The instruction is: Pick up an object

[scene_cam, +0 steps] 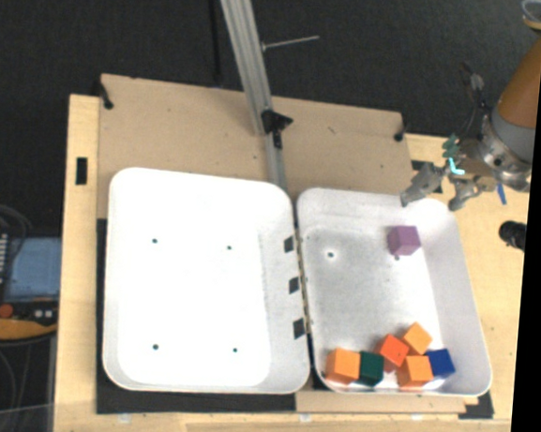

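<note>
The grey arm, its orange band showing at the frame's two o'clock edge, reaches in from three o'clock. Its gripper hangs at about two o'clock from centre, two dark fingers spread apart and pointing down toward seven o'clock, nothing between them.
</note>
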